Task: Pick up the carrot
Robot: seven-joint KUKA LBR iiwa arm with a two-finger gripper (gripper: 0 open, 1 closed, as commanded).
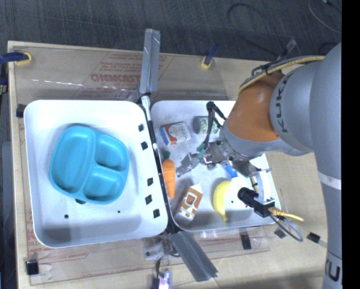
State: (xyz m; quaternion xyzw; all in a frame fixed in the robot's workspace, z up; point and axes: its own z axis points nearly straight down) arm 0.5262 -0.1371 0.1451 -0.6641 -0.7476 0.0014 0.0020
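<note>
The gripper is seen low in the right bin, its fingers slightly parted with nothing between them. The carrot is found just to its left, lying along the bin's left wall. A small carton and a banana lie nearby. A blue divided tray rests in the left bin.

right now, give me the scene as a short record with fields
left bin: blue tray
right bin: carrot, banana, two cartons
carrot place: along the right bin's left wall, lying flat
gripper: over the right bin, just right of the carrot
carrot held: no
arm: covers the right bin's right side
</note>
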